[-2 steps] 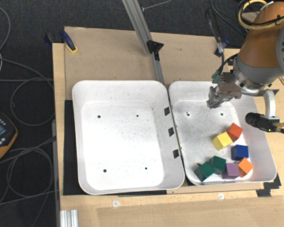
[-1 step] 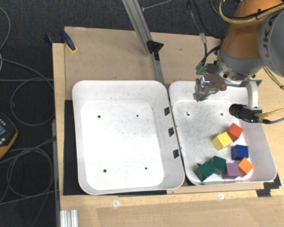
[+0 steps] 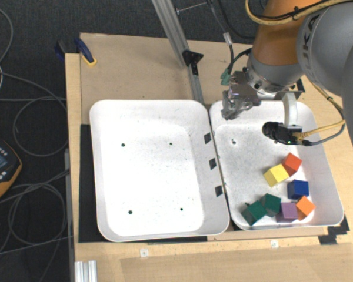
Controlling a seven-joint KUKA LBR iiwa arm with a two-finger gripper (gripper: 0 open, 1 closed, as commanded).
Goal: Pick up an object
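**White bins, coloured blocks, and a gripper up at the far wall**

White plastic is what you are working over: two shallow bins side by side, and all the candidates lie in the right bin (image 3: 317,157). You can see a yellow block (image 3: 276,174) touching an orange-red block (image 3: 292,163) near the middle, a blue block (image 3: 297,188) just below them, then an orange block (image 3: 305,205), a purple block (image 3: 289,210) and two green blocks (image 3: 262,208) packed along the near wall. The left bin (image 3: 106,157) holds no blocks.

Your gripper (image 3: 231,111) sits at the far corner of the right bin, close to the divide between the bins and well apart from every block. From this angle you cannot tell how the claw stands, and nothing shows in it.

You are, by my reading, in the approach step; nothing is picked. The next move calls for travel toward the near right of the bin, then a descent over one block. The yellow and orange-red pair looks the easier target, since the near-wall cluster is crowded and neighbours could block a finger.
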